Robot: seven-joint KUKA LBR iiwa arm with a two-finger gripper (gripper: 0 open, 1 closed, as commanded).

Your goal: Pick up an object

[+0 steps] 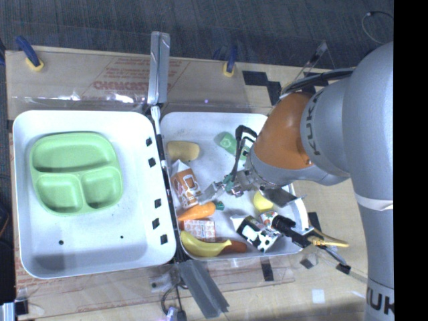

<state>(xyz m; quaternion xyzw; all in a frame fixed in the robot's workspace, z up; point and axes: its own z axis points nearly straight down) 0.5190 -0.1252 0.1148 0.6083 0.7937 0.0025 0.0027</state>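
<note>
Nearest, one banana (206,245) lies along the right bin's (200,123) near wall; beside it one snack packet (200,229), one carrot (196,211), one black-and-white toy (257,234); one green three-compartment tray (75,172) occupies the left bin (27,259); hand (224,186) low above right-bin clutter, its opening cannot be told.

Left bin (27,246): holds a divided tray (75,171).
Right bin (200,122): holds a carrot (195,212), with a banana (204,246) in front.
Pincer (224,187): above the right bin's middle.
</note>
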